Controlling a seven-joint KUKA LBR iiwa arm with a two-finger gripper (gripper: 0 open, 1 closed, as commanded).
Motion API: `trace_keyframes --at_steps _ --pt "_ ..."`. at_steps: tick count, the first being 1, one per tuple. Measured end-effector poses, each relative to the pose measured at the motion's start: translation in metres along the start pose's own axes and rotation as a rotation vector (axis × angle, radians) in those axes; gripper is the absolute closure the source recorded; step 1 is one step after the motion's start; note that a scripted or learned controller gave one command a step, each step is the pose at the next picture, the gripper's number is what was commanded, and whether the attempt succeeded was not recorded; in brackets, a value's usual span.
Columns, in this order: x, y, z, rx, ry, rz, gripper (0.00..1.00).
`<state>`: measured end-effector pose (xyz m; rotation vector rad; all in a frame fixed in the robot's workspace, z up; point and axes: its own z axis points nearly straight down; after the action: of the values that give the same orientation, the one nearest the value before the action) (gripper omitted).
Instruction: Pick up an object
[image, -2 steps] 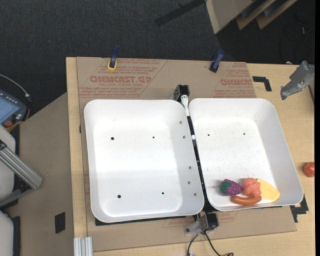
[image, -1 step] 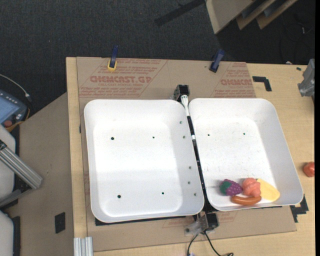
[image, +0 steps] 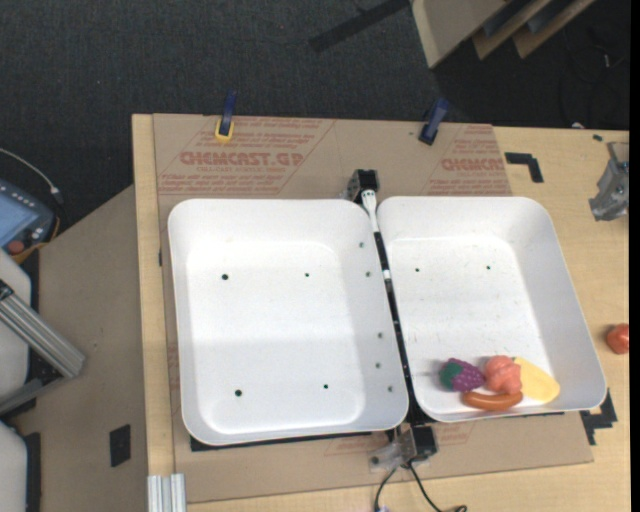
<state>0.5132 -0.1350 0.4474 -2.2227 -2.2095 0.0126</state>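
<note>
Several small toys lie in the near right corner of the right bin (image: 470, 230). They are a purple grape bunch (image: 461, 375), a red-orange piece (image: 503, 373), a yellow piece (image: 538, 384) and an orange sausage shape (image: 491, 400), all touching or close together. A grey metal part, which looks like my gripper (image: 610, 188), pokes in at the right edge of the view. It is over the bench, beyond the right bin's far right corner and far from the toys.
The left bin (image: 200, 300) sits beside the right one, with a black divider strip (image: 385, 290) between them. A small orange object (image: 618, 338) lies on the cardboard bench right of the right bin. Two clamps (image: 226, 125) hold the cardboard's far edge.
</note>
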Motion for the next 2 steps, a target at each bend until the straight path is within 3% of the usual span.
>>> trace_keyframes --at_steps 1,2 --pt "-0.095 -0.011 0.041 -0.004 -0.001 0.004 1.0" --pt "-0.046 0.01 0.159 0.001 0.006 -0.011 1.0"
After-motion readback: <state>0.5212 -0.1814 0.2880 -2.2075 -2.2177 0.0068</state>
